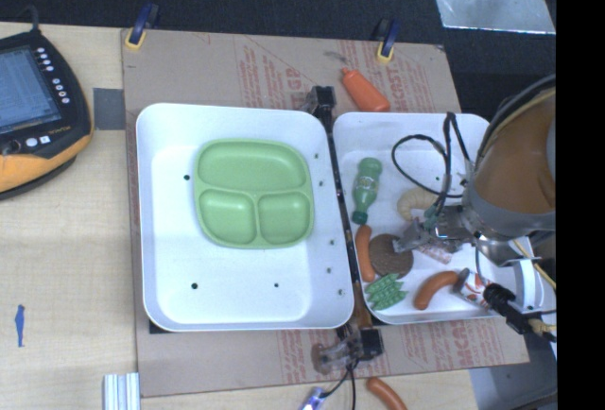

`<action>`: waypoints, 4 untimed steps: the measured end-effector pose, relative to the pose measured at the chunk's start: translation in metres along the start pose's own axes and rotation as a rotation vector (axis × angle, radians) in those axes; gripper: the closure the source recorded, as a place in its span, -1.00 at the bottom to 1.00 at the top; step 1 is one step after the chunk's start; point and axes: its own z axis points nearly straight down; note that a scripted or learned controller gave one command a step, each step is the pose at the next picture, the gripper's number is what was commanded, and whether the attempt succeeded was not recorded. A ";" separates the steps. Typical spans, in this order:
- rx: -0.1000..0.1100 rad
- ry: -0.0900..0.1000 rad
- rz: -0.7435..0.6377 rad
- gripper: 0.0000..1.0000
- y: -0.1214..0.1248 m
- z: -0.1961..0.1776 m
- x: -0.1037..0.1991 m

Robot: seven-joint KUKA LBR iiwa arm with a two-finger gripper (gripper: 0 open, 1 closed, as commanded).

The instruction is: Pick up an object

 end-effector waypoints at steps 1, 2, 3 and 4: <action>-0.010 -0.005 0.000 -1.00 0.038 0.011 0.032; 0.008 -0.002 0.003 -1.00 0.151 0.015 0.035; 0.008 0.016 -0.002 -1.00 0.160 0.013 -0.052; -0.001 0.001 0.003 -1.00 0.103 -0.035 -0.080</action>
